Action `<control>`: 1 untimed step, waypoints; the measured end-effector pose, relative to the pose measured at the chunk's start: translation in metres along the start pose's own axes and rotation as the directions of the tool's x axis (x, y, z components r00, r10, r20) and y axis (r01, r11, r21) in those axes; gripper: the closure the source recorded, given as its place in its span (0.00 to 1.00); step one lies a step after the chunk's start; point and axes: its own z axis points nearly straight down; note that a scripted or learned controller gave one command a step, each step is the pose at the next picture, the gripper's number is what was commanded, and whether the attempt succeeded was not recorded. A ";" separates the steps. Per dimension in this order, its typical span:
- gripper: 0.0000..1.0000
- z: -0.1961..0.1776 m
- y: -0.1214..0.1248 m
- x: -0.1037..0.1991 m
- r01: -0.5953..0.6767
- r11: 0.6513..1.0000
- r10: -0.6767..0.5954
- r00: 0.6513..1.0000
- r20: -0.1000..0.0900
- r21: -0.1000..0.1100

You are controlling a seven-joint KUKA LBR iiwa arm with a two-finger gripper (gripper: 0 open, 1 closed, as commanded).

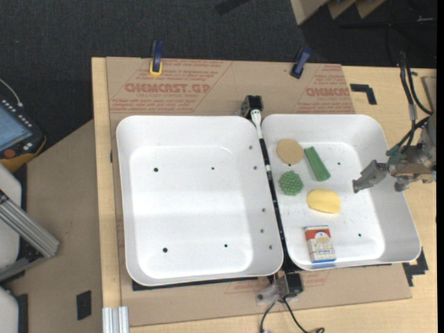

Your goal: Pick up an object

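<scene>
The right bin (368,127) holds several objects: a tan round piece (290,151), a green bar (316,163), a green bumpy ball (291,182), a yellow lemon-like object (323,201) and a small red and white box (320,244). My gripper (366,177) reaches in from the right edge and hangs over the bin's right side. It is well to the right of the yellow object, about 60 pixels away, and nothing shows between its fingers.
The left bin (132,137) lies beside the right one on a cardboard sheet (208,82). Two clamps (157,57) (301,61) hold the sheet's far edge. Cables (416,96) hang at the right edge.
</scene>
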 end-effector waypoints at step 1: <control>1.00 -0.011 0.001 0.000 0.001 1.000 -0.001 1.000 0.001 -0.003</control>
